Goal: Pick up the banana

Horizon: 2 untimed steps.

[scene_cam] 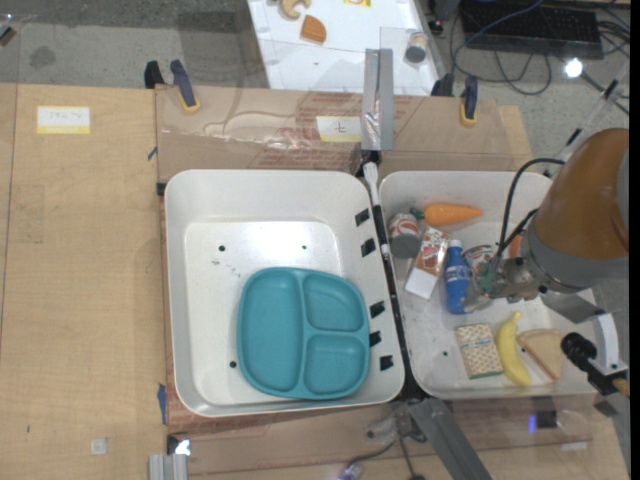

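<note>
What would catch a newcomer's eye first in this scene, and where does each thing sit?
First the teal divided plate, alone in the left bin. Next the grey and orange arm leaning over the right bin, which is crowded with small things: a carrot at the back and the yellow banana near the front.

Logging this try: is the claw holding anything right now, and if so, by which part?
It cannot be told. The claw hangs over the right bin, and its tips blur into the clutter there. The banana lies on the bin floor, apart from the claw.
</note>
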Available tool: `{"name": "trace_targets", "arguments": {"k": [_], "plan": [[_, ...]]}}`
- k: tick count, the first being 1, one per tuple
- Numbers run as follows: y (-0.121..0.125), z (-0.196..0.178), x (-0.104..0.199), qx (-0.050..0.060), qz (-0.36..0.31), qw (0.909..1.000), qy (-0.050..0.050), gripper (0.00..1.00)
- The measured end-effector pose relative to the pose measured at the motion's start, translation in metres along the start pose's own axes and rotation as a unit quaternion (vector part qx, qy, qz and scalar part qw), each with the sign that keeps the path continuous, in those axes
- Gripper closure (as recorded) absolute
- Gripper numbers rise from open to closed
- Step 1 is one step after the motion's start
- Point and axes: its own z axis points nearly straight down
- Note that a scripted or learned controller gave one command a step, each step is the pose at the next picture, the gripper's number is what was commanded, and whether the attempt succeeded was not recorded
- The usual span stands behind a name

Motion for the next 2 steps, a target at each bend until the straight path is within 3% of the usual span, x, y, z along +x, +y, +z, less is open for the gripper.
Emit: {"name": "trace_targets", "arguments": {"k": [1, 2], "plan": [[0.000, 0.000, 0.000, 0.000, 0.000, 1.0000, 0.000, 0.00], [-0.031, 0.062, -0.057, -0.003, 0.058, 0.9983, 0.000, 0.00]]}}
